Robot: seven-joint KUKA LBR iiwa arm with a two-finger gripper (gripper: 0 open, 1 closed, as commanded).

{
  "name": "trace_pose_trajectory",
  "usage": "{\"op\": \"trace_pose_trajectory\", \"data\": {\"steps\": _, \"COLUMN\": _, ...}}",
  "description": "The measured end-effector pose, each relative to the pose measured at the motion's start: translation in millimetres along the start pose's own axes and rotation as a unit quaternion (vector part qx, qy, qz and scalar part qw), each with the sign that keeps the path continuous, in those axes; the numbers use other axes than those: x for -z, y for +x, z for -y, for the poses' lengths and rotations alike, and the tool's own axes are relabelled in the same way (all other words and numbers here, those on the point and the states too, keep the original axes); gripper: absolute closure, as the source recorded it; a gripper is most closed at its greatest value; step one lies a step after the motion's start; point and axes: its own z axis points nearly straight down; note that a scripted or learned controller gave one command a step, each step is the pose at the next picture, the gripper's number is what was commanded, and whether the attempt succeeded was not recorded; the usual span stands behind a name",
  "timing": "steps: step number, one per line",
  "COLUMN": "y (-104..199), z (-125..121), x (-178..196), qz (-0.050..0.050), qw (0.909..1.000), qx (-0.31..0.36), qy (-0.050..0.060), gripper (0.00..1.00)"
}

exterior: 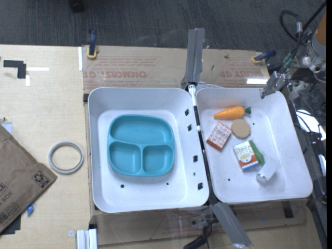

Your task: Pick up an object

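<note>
- The light wooden bench (41,102) bears two shallow white bins side by side, with a sheet of brown cardboard (140,69) printed in red mirrored lettering behind them; I cannot read it with certainty.
- The left white plastic bin (98,139) holds a teal three-compartment plate (141,144), lying flat near its middle.
- The right white plastic bin (290,154) holds five small things: an orange toy carrot (230,112) with a green tip, a round tan biscuit-like disc (240,128) just below it, a small red-and-white box (219,136) to the disc's left, a small carton (246,156) with green, white and orange print, too small to read, and a pale grey-white piece (266,175) nearest the front.
- A brown cardboard box (18,183) at the left edge shows the letters "BOX".
- The gripper (270,87) hangs above the right bin's far corner, well apart from the objects; whether it is wide or narrow cannot be told.
- A grey tape ring (66,156) lies on the bench.
</note>
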Motion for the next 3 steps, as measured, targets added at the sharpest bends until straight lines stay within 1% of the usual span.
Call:
{"op": "trace_pose_trajectory", "data": {"steps": 1, "y": 29, "z": -25, "x": -206, "qz": 0.000, "qw": 0.9991, "qx": -0.042, "qy": -0.001, "gripper": 0.00}}
{"op": "trace_pose_trajectory", "data": {"steps": 2, "y": 18, "z": 43, "x": -207, "qz": -0.001, "qw": 0.9997, "qx": 0.026, "qy": 0.000, "gripper": 0.00}}
{"op": "trace_pose_trajectory", "data": {"steps": 3, "y": 17, "z": 43, "x": -198, "qz": 0.000, "qw": 0.9997, "qx": 0.024, "qy": 0.000, "gripper": 1.00}}
